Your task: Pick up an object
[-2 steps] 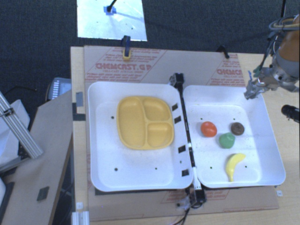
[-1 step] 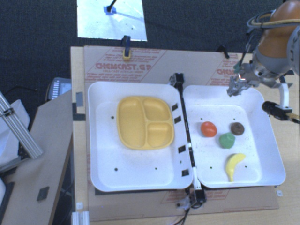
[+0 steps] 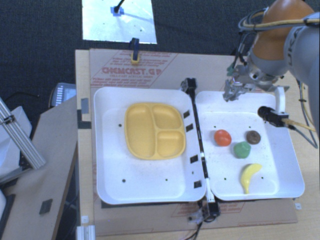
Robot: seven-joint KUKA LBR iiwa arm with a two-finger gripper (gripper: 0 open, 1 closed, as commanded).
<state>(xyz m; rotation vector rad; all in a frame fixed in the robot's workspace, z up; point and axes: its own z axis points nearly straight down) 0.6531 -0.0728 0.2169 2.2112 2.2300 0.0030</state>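
Observation:
In the right bin (image 3: 280, 184) lie a red-orange round fruit (image 3: 222, 137), a brown round piece (image 3: 253, 137), a green piece (image 3: 242, 149) and a yellow banana (image 3: 249, 175). My gripper (image 3: 232, 93) hangs over the far left corner of the right bin, well above and behind the red fruit. Nothing shows between its fingers. The left bin (image 3: 110, 184) holds a yellow divided plate (image 3: 154, 130).
A black divider strip (image 3: 196, 134) runs between the two bins. A cardboard sheet (image 3: 150, 66) lies under the far edge of the bins, with a yellow clamp (image 3: 135, 54) on it. The near left part of the right bin floor is bare.

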